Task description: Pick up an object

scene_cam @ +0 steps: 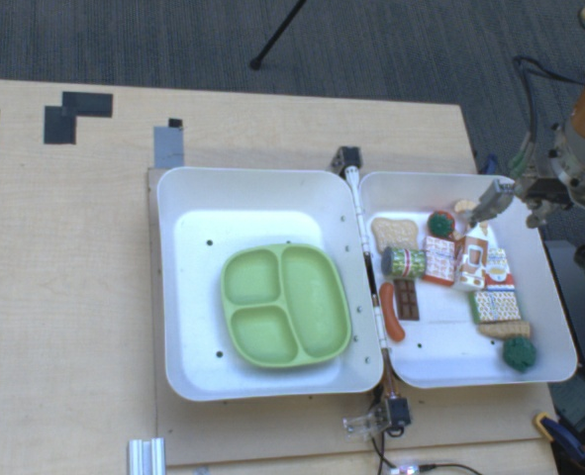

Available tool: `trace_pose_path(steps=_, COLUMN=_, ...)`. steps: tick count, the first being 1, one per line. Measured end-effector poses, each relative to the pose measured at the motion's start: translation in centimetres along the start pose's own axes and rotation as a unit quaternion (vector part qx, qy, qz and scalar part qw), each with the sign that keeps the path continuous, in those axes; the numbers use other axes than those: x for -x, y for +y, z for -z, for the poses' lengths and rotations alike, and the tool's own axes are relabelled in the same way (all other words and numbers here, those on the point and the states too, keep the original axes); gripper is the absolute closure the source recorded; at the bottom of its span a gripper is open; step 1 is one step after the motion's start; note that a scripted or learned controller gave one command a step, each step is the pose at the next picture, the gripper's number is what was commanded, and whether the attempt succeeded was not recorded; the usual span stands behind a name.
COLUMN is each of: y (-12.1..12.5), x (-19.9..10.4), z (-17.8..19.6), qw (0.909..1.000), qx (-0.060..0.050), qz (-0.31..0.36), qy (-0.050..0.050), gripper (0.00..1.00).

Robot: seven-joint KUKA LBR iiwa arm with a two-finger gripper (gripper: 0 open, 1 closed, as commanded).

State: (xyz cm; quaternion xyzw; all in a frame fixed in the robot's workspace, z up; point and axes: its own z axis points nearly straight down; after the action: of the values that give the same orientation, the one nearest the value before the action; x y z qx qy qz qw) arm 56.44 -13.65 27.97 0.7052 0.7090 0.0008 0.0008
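Note:
The right bin [554, 295] holds several small toy foods. Among them are a bread slice [395, 233], a green can [406, 261], a chocolate bar [406, 300], a red sausage [391, 317], a green round piece [440, 224], red-and-white cartons [473, 255], a patterned box [497, 307] and a broccoli [518, 354]. My gripper [513, 209] hangs over that bin's far right corner, above and to the right of the cartons. It is open, with nothing between its fingers. One finger [489, 204] slants down toward the pile.
In the left bin [188, 265] lies a light green divided plate [284, 307]. A ridge [363, 265] with clamps at both ends separates the two bins. The wooden bench [64, 295] stretches out to the left. Cables hang by the arm at the right.

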Motion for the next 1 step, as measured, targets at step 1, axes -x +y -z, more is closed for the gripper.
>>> trace_pose_path(steps=1, y=-2.27, x=3.39, z=-11.75, qw=1.0000, qx=-0.002, qz=-0.002, qy=0.000, gripper=0.00)
